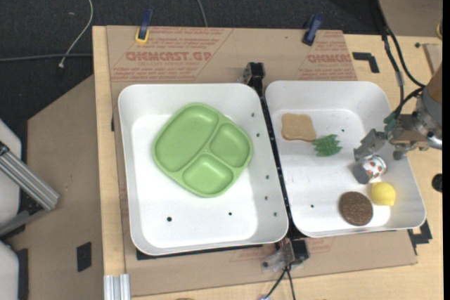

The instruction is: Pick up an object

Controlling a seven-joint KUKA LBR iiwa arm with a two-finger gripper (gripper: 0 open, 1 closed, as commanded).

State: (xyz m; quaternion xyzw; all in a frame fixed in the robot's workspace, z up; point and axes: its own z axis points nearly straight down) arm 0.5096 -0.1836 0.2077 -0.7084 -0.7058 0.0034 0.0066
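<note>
In the right bin [309,218] lie a tan toast slice [297,127], a small green leafy piece [327,145], a brown round disc [356,208], a yellow lemon-like ball [382,194] and a small white ball with red marks [375,167]. My gripper [385,149] comes in from the right edge and hangs over the bin's right side, just above the white ball. Its fingers stand apart, open, and nothing is between them.
The left bin [140,221] holds a green divided plate [202,149] near its middle. A black clamp [253,72] sits at the back between the bins. The bins rest on a cardboard sheet [211,46], and cables run along the right.
</note>
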